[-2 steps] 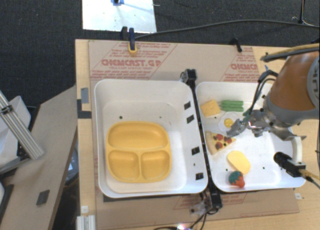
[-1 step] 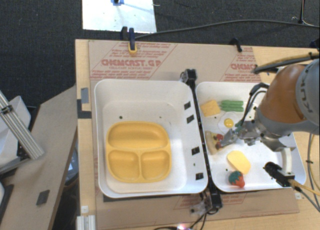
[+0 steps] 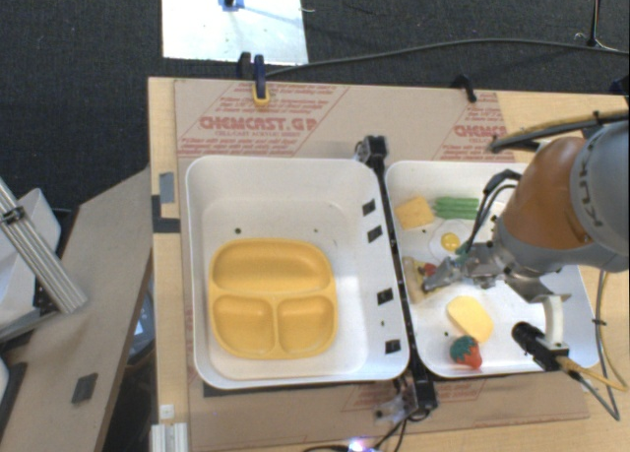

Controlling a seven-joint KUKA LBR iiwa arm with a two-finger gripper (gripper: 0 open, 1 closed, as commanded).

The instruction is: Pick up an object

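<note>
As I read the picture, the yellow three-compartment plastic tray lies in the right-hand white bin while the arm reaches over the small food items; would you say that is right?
Not quite: the camera view shows the yellow three-compartment plastic tray lying in the left-hand white bin, not the right-hand one. The rest holds: the grey arm with the orange band reaches over the small food items, such as the yellow cheese-like wedge, in the right-hand white bin.
</note>
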